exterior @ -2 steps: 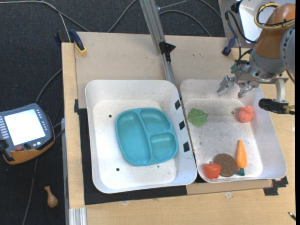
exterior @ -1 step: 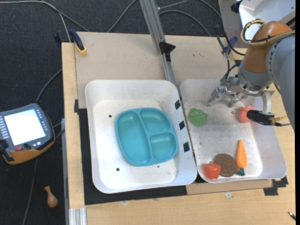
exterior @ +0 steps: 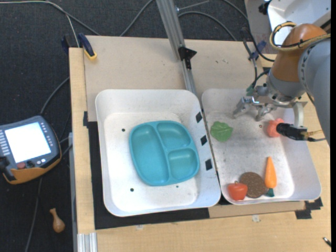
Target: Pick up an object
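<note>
Right bin (exterior: 299,164): green leafy piece (exterior: 221,131) near its left wall; pink-red item (exterior: 273,128) toward the right; carrot (exterior: 270,172), brown round piece (exterior: 254,184) and red tomato-like piece (exterior: 237,191) clustered at the front edge. Gripper (exterior: 255,108) hovers over the bin's back part (fingers spread, nothing between them). Left bin (exterior: 113,135): blue divided tray (exterior: 164,152).

Arm (exterior: 310,51) cut off at the right edge; end effector (exterior: 255,108) fingers too small to read.
</note>
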You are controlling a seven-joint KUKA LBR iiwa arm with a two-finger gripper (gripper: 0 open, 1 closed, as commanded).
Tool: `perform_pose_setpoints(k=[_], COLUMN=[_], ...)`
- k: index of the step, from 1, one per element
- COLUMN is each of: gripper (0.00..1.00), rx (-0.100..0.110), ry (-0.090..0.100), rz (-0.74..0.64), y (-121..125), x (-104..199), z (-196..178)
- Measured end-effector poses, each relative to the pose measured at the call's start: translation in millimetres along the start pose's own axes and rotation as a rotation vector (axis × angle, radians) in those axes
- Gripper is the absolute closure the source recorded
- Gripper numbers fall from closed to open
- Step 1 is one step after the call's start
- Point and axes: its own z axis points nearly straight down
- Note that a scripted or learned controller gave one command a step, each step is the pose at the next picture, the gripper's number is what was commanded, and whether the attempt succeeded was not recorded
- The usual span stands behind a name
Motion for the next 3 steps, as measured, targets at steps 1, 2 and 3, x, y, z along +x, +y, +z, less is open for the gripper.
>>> perform_pose_setpoints(k=[1, 2, 3], gripper=[1.0, 1.0, 1.0], rx=[-0.006, -0.008, -0.009], ry=[-0.003, -0.001, -0.001], rz=[-0.002, -0.001, -0.001], y=[2, 5, 3], x=[0, 4, 9], z=[-13, -59, -106])
